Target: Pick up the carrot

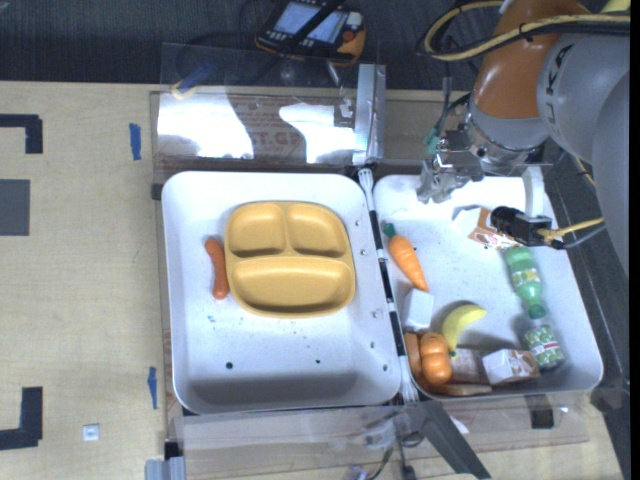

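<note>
Carrot [407,260] lies at left edge of right bin [575,308]. Gripper [440,183] hovers just beyond, far side; finger state: cannot tell.

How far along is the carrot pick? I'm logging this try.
Nothing looks done: the carrot lies in the right bin near its left wall. In hand: the gripper hangs over the bin's back edge, apart from it. Left: descend, grasp, lift.

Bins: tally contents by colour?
Orange: 3, carrot, sausage, pumpkin
Yellow: 2, divided plate, banana
Green: 2, bottle, can
White: 1, carton
Total: 8
</note>
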Tool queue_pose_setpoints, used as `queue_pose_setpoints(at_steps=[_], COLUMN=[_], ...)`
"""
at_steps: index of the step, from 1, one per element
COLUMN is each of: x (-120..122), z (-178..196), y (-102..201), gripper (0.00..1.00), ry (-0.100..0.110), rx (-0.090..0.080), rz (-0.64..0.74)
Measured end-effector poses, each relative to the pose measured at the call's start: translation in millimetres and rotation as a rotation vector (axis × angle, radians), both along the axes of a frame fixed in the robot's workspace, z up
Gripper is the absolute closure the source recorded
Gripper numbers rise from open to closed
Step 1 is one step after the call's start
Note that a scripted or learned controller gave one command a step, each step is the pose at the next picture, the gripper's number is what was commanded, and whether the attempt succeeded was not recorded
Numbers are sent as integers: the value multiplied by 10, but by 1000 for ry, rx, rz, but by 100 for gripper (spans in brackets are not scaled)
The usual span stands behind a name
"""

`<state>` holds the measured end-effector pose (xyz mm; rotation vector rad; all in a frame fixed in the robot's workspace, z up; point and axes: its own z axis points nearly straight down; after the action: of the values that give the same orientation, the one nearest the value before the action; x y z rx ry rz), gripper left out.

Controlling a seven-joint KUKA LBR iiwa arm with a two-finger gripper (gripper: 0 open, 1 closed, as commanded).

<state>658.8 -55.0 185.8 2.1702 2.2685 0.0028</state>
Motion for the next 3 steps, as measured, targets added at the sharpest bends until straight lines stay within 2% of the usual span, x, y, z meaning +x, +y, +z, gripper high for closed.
queue_pose_setpoints(at_steps=[1, 2, 3], x=[-165, -656, -942], z=[-10, -12, 1517], y=[712, 1057, -22], gripper=[100, 100, 100], ry=[7, 7, 0], rx=[1, 1, -2], rz=[-81, 112, 267])
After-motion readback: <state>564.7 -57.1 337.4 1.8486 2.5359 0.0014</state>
